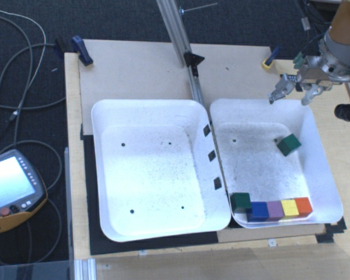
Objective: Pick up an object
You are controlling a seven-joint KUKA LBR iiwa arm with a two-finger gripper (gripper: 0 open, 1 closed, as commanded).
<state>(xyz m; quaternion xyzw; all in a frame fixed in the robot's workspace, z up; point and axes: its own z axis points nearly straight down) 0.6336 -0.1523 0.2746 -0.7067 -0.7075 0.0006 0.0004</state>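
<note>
Green block (289, 145) lies loose in the right bin (321, 156), towards its far right part, tilted. Above the bin's far rim the pincer (293, 95) hangs with fingers apart, gripping nothing, apart from the block. Along the near wall sit a second green cube (240, 201), then blue (258, 210), purple (275, 209), yellow (289, 207) and orange (303, 205) cubes in a row. The left bin (105, 156) adjoins on the tabletop (134, 69).

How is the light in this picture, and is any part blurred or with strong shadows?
In the camera view the light is even and soft; the two white bins look bright but not glaring, their dark speckles readable. The blocks cast only small shadows. The gripper at the upper right looks slightly soft, while the loose green block is sharp.
</note>
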